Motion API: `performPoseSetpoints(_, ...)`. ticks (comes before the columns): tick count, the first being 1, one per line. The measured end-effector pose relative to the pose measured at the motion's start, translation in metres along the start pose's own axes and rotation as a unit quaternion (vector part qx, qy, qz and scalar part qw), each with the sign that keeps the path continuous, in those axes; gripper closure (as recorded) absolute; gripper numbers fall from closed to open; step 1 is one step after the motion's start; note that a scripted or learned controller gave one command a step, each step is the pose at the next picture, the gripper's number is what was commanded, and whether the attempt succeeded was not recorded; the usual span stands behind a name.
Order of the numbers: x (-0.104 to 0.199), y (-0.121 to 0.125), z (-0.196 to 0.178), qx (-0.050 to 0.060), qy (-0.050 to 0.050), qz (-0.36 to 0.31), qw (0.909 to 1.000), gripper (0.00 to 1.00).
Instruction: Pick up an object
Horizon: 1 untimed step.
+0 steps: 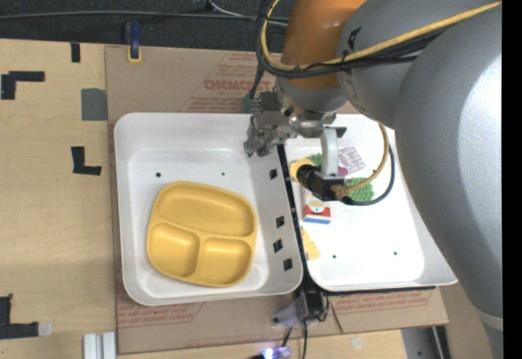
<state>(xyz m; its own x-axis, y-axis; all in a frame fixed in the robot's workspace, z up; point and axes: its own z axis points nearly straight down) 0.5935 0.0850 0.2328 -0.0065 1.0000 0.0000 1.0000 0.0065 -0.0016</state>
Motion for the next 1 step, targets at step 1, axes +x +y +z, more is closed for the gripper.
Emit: performPoseSetpoints(1, -0.0029, -0.0006, -0.0009, 0.000, 0.000, 0.002, 1.0000, 0.00)
